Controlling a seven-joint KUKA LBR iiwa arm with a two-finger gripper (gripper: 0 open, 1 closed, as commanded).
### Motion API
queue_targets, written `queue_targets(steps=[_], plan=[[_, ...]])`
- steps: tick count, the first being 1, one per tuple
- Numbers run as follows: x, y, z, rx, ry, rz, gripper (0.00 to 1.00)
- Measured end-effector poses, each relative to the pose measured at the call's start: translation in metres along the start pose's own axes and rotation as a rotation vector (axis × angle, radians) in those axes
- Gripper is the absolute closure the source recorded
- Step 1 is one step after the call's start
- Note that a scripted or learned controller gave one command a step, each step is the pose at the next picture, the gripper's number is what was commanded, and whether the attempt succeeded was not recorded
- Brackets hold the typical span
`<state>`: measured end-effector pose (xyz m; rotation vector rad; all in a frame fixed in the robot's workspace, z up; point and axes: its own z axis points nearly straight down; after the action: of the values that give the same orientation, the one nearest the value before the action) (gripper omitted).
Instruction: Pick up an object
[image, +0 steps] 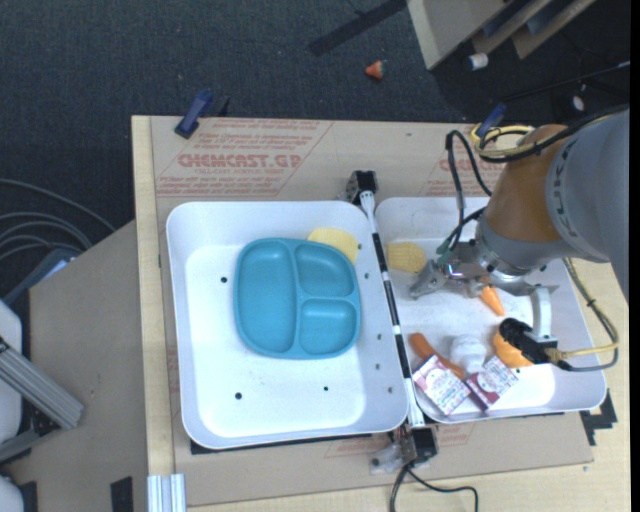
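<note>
Cardboard-topped bench (290, 150) bears two white bins (200, 330) side by side.

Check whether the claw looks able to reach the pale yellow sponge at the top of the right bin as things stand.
Probably yes. The claw sits low in the right bin, just right of the yellow sponge, with bare bin floor between them. The divider rail runs close along the sponge's left side, which could crowd a grasp.

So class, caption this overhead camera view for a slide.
Gripper lowered into the right bin among small items; blue divided tray lies in the left bin.
</note>
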<state>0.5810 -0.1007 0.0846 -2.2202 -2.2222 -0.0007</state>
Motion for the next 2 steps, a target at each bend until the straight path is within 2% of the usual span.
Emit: queue_targets(steps=[1,2], plan=[[-0.001,0.059,0.000,0.000,-0.001,0.000,0.00],[-0.014,0.086,0.000,-0.002,-0.001,0.000,0.00]])
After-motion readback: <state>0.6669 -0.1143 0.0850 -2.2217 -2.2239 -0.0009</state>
